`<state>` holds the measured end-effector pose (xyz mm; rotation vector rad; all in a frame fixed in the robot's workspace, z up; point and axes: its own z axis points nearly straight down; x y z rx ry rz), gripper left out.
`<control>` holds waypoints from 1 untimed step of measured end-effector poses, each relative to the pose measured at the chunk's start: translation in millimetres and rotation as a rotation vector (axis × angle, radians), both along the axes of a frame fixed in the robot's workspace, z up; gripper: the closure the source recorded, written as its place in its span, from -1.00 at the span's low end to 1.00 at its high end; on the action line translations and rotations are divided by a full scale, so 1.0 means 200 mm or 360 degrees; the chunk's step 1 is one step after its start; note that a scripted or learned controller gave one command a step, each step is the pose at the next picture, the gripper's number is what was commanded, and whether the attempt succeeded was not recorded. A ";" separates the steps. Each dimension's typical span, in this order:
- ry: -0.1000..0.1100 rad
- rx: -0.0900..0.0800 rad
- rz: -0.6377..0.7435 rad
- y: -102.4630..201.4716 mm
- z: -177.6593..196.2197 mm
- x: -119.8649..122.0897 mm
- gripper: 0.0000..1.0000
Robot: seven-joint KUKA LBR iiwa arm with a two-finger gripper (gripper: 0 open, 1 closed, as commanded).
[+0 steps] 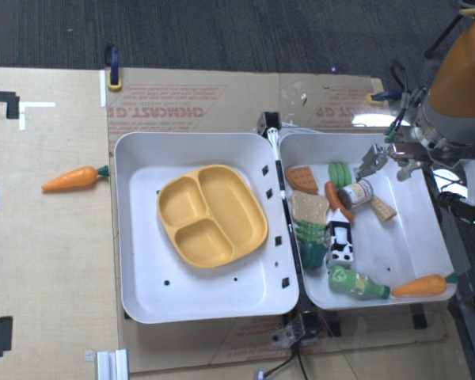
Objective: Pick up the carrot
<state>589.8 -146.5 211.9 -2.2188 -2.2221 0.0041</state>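
nothing lifted yet. my two-finger gripper (386, 161) hangs spread and bare above the right white bin (439, 236); the orange plastic carrot (419, 286) lies at its near edge, untouched.

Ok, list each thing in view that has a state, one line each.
yellow divided plate: flat in the left bin, compartments bare
green bottle: lying on its side
carrot in the right bin: lying flat by the near wall
carrot on the bench: lying outside both bins
end effector: above the right bin, holding nothing
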 end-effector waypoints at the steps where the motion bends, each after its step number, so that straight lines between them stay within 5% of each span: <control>1: 0.0007 0.0016 0.0054 -0.36 -0.54 -0.28 -1.00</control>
